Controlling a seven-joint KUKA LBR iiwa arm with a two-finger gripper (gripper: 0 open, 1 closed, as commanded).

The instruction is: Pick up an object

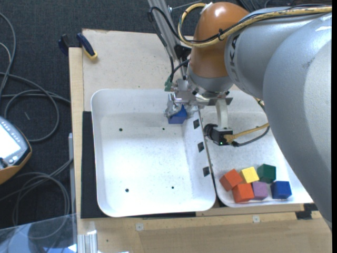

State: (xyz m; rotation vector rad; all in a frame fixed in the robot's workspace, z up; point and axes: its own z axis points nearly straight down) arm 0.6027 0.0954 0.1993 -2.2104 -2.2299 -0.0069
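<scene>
Tool point(176, 105) over left bin point(105, 141), fingers closed on blue cube point(178, 115); no legible writing.

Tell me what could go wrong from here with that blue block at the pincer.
1. The blue block sits at the tip of the pincer, apparently only its top caught, so it may slip out.
2. It hangs over the left bin near the far right corner; a drop could send it against the wall.
</scene>
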